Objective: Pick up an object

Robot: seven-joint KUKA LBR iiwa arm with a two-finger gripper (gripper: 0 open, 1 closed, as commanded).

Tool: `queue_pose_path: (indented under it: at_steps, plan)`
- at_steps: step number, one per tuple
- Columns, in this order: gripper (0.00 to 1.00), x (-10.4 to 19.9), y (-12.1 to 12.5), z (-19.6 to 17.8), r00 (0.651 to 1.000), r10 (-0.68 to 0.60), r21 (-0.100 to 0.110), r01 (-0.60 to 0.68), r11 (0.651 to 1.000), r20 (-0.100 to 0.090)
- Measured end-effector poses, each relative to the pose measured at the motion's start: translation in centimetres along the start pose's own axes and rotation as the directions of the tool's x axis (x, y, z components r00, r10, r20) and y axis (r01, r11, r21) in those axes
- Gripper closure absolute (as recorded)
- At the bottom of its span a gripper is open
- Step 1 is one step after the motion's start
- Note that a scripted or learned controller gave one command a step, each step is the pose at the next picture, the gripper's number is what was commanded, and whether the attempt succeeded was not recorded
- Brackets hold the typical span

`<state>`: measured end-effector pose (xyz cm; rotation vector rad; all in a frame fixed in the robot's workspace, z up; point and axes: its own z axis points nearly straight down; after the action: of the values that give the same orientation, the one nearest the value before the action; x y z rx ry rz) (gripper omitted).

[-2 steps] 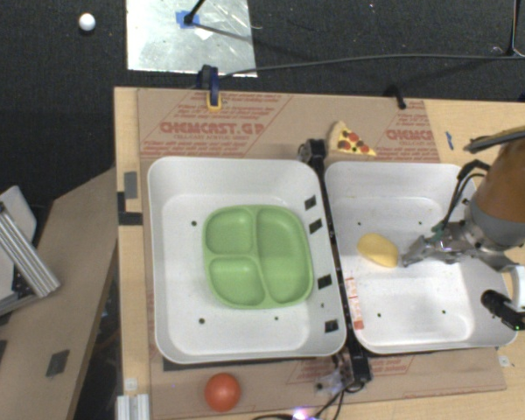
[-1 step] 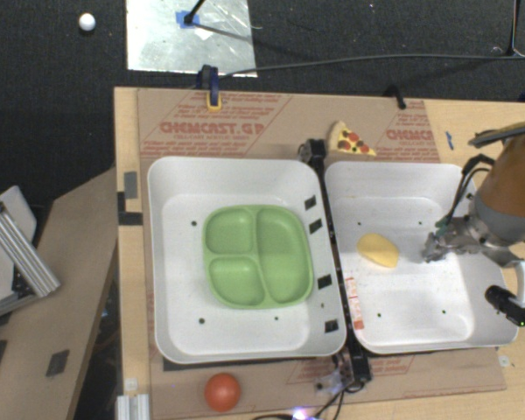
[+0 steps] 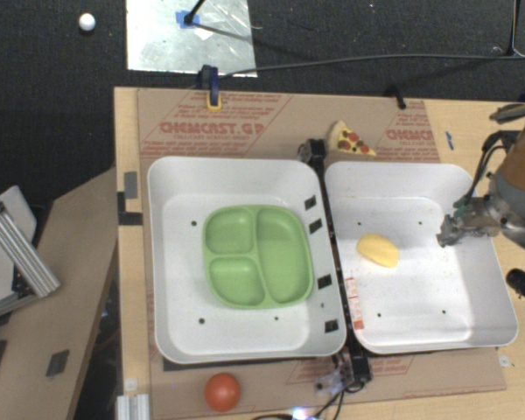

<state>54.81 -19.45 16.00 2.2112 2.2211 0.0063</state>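
Across the left shallow white bin [image 3: 171, 234], a green sectioned plastic plate [image 3: 257, 255] fills the middle. Right bin [image 3: 420, 331]: a yellow rounded lump [image 3: 379, 251] lies amid bare floor, apart from the gripper [image 3: 448, 233] near the right wall; finger spread cannot be told.

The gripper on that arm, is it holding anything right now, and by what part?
Nothing is held. The gripper hangs over the right bin, apart from the yellow lemon-shaped object lying there.
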Motion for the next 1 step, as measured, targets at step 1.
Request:
queue_pose_path:
  at_steps: [1]
  plan:
    - [1.0, -0.94, 0.01, -6.05, 1.0, 0.0, -0.001, 0.0, 1.0, 0.001]
